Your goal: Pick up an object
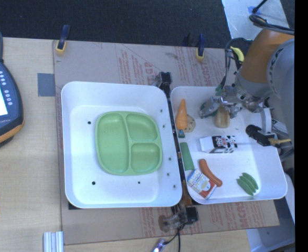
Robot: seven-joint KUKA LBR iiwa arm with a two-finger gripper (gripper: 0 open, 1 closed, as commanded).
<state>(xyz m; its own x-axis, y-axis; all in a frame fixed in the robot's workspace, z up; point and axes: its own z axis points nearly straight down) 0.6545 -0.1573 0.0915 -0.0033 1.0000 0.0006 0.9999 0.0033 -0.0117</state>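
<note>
Gripper (215, 107) low in right bin (272, 185), just beside tan cylinder (222, 118). Carrot (181, 114) left of cylinder; card (218, 143) and sausage (210, 172) below it. Green tray (127, 142) further left.

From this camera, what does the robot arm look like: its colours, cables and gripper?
The arm is grey, rounded and thick, with a broad orange band above the wrist. Thin black cables and a small yellow part sit beside the band. The gripper is a compact piece of dark and silvery metal; its detail is too small to describe further.
</note>
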